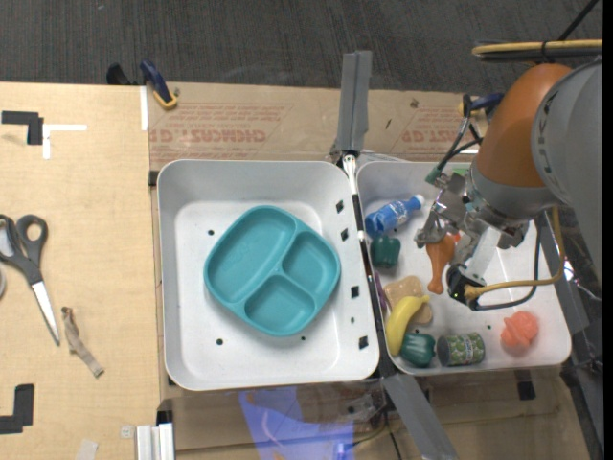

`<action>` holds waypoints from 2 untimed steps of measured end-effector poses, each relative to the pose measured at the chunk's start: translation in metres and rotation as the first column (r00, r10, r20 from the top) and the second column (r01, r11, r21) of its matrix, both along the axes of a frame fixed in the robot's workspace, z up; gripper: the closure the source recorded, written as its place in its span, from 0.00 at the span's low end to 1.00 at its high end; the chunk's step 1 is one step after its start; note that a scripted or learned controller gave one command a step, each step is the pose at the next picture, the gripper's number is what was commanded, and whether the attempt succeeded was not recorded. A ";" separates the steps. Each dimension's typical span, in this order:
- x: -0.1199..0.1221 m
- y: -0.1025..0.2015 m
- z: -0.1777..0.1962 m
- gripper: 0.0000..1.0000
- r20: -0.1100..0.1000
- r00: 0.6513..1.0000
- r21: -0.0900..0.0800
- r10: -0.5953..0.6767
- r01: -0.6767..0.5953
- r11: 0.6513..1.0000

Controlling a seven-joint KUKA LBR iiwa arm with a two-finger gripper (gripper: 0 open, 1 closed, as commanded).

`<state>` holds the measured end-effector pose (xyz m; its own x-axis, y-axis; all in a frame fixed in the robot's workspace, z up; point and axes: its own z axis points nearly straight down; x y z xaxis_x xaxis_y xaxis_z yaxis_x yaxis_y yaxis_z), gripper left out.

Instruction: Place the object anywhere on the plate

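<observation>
Smooth, glossy teal plastic plate (273,270)

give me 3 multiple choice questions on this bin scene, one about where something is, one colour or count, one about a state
1. Where is the plate?
A. in the left bin
B. in the right bin
C. on the cardboard

2. What colour is the plate?
A. red
B. teal
C. yellow

3. What lies on the plate?
A. the banana
B. the blue bottle
C. nothing yet

Answers:
1. A: the plate sits in the left bin, apart from the toys.
2. B: its three compartments are all teal.
3. C: the banana and the blue bottle lie in the right bin, where the gripper hangs by the orange carrot.
</observation>
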<state>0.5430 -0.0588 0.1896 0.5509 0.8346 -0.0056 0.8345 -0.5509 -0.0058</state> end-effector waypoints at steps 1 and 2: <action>-0.018 0.082 0.001 1.00 0.001 0.992 0.000 -0.126 0.126 0.992; -0.026 0.038 0.178 1.00 0.004 1.000 -0.001 -0.020 0.020 1.000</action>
